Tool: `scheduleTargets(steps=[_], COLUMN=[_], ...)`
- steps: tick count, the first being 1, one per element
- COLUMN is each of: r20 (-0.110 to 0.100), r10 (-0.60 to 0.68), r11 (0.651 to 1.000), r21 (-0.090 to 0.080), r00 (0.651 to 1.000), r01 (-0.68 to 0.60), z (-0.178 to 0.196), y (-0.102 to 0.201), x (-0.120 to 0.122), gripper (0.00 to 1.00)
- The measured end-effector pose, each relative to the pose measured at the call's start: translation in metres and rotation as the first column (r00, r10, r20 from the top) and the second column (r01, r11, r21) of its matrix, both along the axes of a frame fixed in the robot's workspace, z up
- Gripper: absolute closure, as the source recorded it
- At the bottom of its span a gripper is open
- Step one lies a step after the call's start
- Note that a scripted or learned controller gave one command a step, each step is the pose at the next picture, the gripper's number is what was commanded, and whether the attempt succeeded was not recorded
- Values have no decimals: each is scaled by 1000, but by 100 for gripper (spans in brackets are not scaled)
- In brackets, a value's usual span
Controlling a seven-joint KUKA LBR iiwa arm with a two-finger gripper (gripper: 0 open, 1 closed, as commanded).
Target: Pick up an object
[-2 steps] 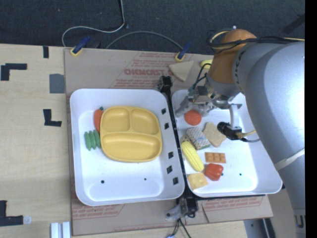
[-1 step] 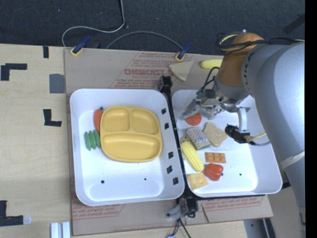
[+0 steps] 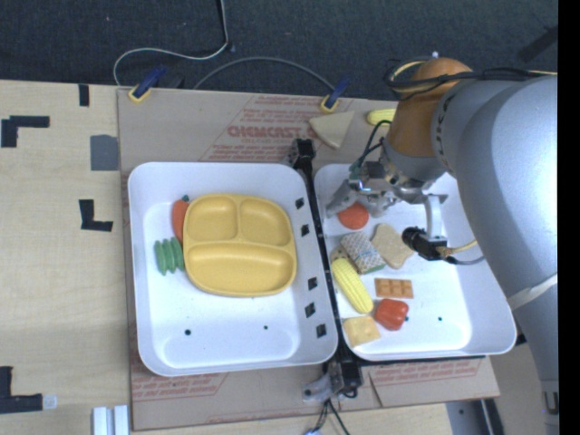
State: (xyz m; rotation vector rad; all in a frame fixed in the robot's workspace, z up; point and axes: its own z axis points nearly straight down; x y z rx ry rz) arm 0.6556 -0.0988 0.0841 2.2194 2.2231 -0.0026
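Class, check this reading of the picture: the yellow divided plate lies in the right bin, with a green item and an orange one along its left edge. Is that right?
One detail is wrong. The camera view shows the yellow divided plate in the left bin, not the right one. The rest stands: the green item and the orange one lie along the plate's left edge.

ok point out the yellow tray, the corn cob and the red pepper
yellow tray (image 3: 240, 243), camera view, on the ridge between its compartments
corn cob (image 3: 352, 285), camera view, on the middle of the cob
red pepper (image 3: 391, 313), camera view, on its red body
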Motion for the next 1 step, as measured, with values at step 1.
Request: scheduleTargets(steps=[1], r20=[0], r10=[0], r11=[1000], r21=[0], r00=[1000], r01=[0], z=[11], y=[-1], x=[0], gripper=[100])
